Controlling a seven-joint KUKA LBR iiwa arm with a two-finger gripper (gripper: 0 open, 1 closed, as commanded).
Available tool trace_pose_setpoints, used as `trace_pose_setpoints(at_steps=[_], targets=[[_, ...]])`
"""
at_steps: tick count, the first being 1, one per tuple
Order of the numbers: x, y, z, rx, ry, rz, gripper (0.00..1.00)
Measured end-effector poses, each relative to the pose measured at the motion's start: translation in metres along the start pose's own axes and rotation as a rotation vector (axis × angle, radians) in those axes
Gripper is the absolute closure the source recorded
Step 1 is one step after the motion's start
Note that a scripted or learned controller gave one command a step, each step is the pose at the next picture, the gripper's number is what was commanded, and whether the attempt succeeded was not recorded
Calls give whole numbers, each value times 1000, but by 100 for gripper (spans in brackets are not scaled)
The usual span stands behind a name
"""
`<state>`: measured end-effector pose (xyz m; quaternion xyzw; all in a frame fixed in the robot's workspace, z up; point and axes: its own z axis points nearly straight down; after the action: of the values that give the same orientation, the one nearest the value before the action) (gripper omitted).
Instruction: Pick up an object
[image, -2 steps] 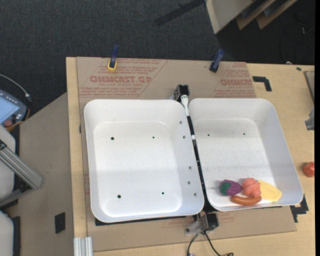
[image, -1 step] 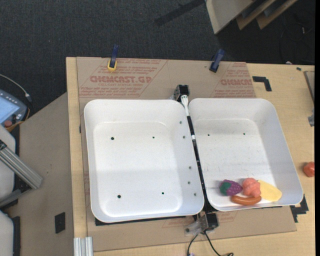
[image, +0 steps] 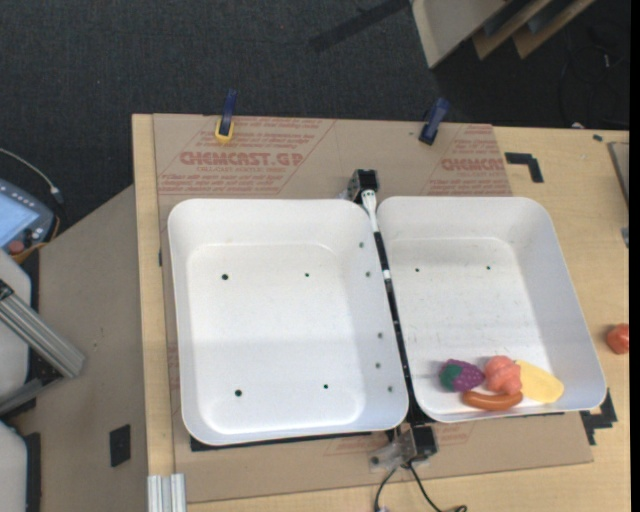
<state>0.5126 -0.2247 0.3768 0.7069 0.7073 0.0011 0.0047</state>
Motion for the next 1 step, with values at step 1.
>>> trace_pose_setpoints(at_steps=[1], targets=[[0, 1, -11, -4, -3, 0, 100]])
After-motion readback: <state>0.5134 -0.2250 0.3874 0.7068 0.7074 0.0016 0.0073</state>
